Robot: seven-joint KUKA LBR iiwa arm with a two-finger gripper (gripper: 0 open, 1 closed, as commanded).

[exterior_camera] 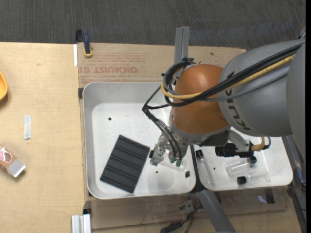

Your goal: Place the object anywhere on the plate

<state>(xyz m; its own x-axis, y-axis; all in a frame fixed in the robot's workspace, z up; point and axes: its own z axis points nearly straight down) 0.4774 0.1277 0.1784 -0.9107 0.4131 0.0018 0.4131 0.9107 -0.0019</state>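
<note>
Beside the hand (pixel 167 157), a ribbed black slab (pixel 125 163).

left bin (pixel 92 130): upper floor open, free to pass
lower left: black ribbed plate (pixel 125 163) lies flat
bin divider: arm (pixel 233 101) overhangs, blocks right bin (pixel 286 171) access

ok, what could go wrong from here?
1. The gripper sits low at the left bin's right edge, near the divider; a descent could clip the wall.
2. The black ribbed plate lies tilted to the gripper's left, so releasing here would likely miss it.
3. The cables hang loose by the wrist and might snag.
</note>
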